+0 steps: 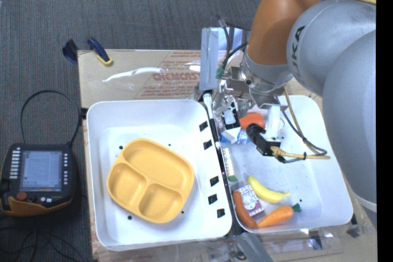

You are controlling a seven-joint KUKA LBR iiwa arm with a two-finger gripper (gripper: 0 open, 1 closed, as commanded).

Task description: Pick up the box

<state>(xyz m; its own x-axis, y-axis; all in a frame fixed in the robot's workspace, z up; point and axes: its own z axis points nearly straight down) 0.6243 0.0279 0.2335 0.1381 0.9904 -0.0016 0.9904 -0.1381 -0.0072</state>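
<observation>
A small red and white box [249, 199] lies near the front of the right bin [319, 193], between a banana [268, 191] and a carrot [276, 215]. My gripper [228, 112] hangs at the far left corner of that bin, close to the wall between the two bins and well behind the box. Directly under it sit an orange item [251, 120] and a small blue and white item [236, 135]. Wrist hardware and cables hide what is between the jaws.
A yellow divided plate [150, 180] lies in the left bin [104, 126]. A red sausage-shaped toy [242, 210] rests beside the box. A loose cable [295, 155] trails over the right bin. A teach pendant [38, 178] sits off the bench at the left.
</observation>
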